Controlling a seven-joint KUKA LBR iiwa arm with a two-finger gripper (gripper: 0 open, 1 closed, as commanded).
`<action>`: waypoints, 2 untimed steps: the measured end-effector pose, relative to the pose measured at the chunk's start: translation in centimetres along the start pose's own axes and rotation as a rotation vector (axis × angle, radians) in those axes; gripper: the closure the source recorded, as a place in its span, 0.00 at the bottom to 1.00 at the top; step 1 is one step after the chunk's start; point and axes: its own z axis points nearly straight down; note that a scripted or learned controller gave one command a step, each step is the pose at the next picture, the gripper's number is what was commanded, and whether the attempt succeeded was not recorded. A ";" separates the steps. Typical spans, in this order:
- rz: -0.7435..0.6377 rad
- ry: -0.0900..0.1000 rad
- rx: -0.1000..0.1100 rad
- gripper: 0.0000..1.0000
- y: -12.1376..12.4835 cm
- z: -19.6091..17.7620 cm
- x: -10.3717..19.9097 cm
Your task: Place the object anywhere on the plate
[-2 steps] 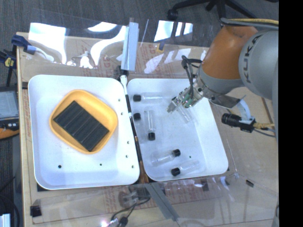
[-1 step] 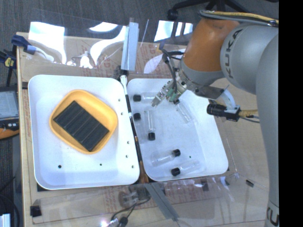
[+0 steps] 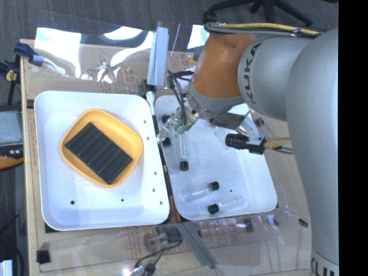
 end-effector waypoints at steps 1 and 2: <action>-0.081 -0.002 -0.003 1.00 5.9 -0.1 4.1; -0.081 -0.003 -0.002 0.00 5.9 -0.1 4.1</action>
